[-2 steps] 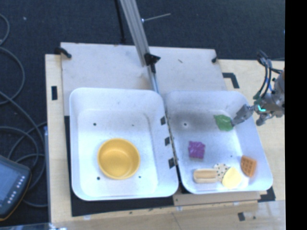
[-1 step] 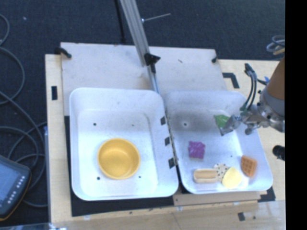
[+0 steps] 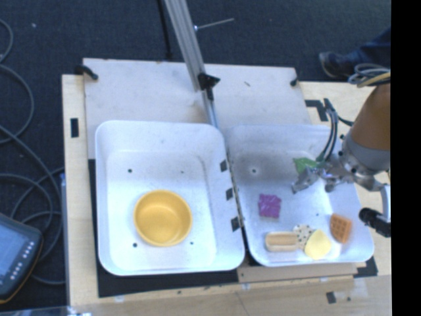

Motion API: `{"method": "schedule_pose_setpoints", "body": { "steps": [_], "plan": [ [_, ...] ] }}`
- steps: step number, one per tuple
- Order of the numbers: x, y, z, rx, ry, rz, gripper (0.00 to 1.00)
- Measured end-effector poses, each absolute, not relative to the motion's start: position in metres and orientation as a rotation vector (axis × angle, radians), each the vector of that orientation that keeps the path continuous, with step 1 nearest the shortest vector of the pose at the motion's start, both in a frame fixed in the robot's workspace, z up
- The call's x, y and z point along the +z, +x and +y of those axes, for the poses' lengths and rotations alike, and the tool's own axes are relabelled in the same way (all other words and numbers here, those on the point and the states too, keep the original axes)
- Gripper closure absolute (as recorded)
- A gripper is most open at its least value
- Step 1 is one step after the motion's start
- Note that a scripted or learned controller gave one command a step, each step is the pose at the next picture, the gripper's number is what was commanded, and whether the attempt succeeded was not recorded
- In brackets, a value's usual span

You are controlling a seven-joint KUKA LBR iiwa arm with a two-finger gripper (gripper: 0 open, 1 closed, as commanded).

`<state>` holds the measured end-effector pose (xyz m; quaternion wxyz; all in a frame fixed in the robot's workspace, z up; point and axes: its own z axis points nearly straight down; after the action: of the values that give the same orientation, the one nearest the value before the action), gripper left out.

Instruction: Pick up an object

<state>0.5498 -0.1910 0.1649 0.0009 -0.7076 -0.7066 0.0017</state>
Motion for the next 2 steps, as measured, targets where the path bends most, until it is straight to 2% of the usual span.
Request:
{"method": "schedule_pose_setpoints", "body": {
  "steps": [1,2],
  "plan": [
    [0.122,0.55,-0.189,0.005,-2.224,-2.218,0.0],
    [0.136,0.552,-0.19,-0.003,-2.233,-2.216,1.0]
  ]
}}
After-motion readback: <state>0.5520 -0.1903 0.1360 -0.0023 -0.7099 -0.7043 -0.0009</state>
